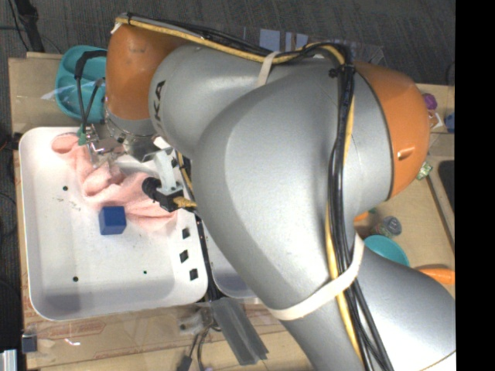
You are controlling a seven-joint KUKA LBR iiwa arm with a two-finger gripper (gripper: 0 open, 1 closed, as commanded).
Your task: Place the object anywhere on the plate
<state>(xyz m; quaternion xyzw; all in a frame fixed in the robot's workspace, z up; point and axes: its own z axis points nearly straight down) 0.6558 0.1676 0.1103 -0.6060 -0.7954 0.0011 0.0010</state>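
Gripper (99, 149) sits low over the far-left part of the left bin (46, 284), right on the pink cloth (116, 188). Whether it's wide or narrow, or gripping anything: can't tell, metal parts blur into the cloth.

Key relation: the blue cube (113, 219) lies on the bin floor just nearer the bin's front edge than the gripper, touching or almost touching the cloth's near edge. Not held. It's roughly square, so no long axis matters. Likely the task's object, so the next move probably drops toward the front.

Plate: can't pick one out; the arm (294, 192) covers most of the right bin (232, 288).

Counts: one cube, one pink cloth, two bins, one arm. One teal container (77, 79) beyond the left bin's far edge, one teal bowl (384, 247) at the bench's right side.
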